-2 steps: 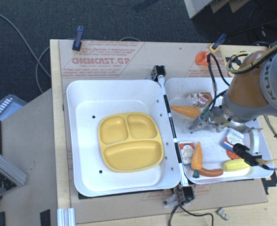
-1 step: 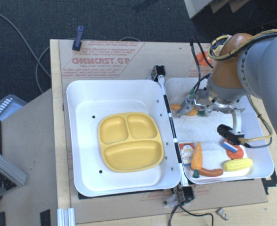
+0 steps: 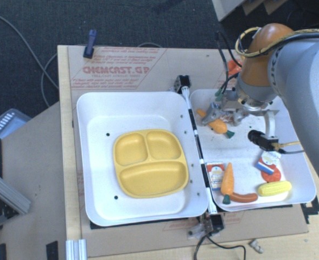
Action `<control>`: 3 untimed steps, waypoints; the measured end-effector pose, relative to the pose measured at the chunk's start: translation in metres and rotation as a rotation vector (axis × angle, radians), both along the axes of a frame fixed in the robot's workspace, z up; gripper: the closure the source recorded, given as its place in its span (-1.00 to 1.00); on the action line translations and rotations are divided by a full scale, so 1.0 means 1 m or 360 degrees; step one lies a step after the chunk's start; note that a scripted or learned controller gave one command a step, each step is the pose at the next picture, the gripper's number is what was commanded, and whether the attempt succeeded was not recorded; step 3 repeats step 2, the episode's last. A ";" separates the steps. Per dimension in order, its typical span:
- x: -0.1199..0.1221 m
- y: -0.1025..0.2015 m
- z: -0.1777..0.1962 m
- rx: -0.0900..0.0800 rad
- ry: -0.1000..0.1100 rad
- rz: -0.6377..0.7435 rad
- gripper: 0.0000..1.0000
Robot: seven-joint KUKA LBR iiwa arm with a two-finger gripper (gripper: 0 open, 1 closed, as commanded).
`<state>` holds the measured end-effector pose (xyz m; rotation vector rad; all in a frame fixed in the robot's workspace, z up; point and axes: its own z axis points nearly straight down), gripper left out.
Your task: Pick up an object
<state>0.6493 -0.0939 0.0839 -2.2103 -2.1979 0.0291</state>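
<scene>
We're looking down on two shallow white bins, both smooth glossy plastic with rounded corners, sitting side by side on a brown board printed with red lettering. The left bin point(image 3: 94, 118) carries a yellow divided plate point(image 3: 150, 162), a soft rounded rectangle with two small compartments at the back and one long one at the front, matte and clean. Over in the right bin point(image 3: 306, 186) we've got a scatter of toy food along the near edge: an orange carrot point(image 3: 227, 179) tapering to a point, lying just beside a small printed carton point(image 3: 215, 174); a reddish-brown sausage point(image 3: 242, 197), slim and curved, touching the carrot's lower end; a bumpy yellow corn cob point(image 3: 274, 188) to its right; and a small red, white and blue piece point(image 3: 269, 168) just above the corn, too small for us to name. The arm comes in from the right, a fat grey casing with the orange band point(image 3: 268, 39) bulging above the wrist, bent steeply downward into the far part of the right bin. The gripper point(image 3: 220, 118) hangs low there, its metal linkage spread over a small rounded orange object point(image 3: 218, 126) that sits right at the tips; we can't tell whether that object is actually pinched or only lies beneath, and we can't tell how the gripper is set. A black clip point(image 3: 183, 82) sits at the far end of the seam between the bins.
</scene>
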 end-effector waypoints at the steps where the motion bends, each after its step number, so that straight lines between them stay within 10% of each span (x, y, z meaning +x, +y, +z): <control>1: 0.000 0.000 0.008 -0.0004 -0.0006 0.0004 1.00; 2: -0.006 0.069 0.101 -0.0005 -0.0053 0.0011 1.00; 3: -0.006 0.069 0.101 -0.0005 -0.0053 0.0011 1.00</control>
